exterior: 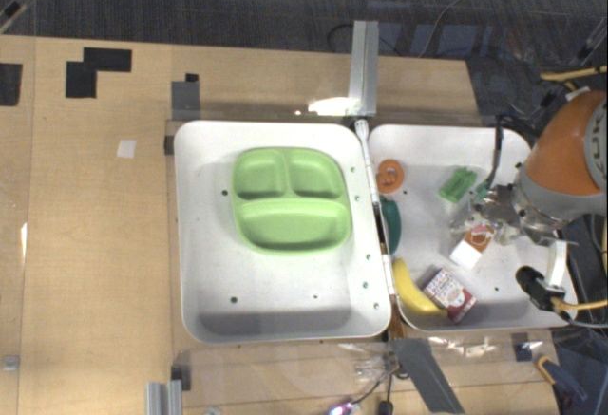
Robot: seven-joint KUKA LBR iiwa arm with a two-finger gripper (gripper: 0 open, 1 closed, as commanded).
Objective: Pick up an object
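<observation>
a small white-and-red packet is lying mid right bin, just under the hand; whether the hand is apart or together i cannot tell. it should be descending squarely, avoiding the green block nearby.

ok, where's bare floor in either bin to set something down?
Left bin: a wide strip along its near wall, below the green divided plate, plus margins beside it. Right bin: crowded; banana, snack box, green block, orange ring and pincer leave only its far strip.
</observation>
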